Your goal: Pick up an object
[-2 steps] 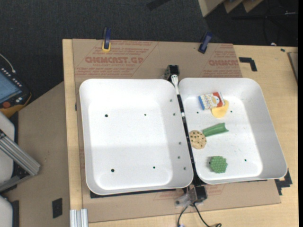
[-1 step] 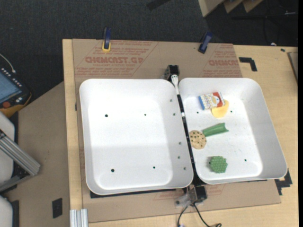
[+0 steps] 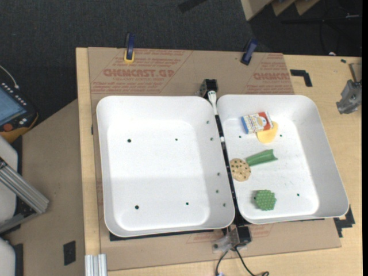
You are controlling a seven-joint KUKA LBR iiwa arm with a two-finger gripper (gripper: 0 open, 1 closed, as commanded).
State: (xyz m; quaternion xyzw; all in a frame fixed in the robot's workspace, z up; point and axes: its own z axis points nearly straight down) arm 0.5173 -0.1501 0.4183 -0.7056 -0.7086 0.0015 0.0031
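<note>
Green stick (image 3: 261, 158) in right bin (image 3: 322, 154), long axis left-right, right end tilted up; cookie (image 3: 240, 168) touching left end.

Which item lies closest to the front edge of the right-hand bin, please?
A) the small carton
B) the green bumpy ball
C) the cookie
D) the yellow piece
B: the green bumpy ball sits lowest in the right bin, below the cookie and the green stick, while the small carton and the yellow piece lie toward the far side.
</note>
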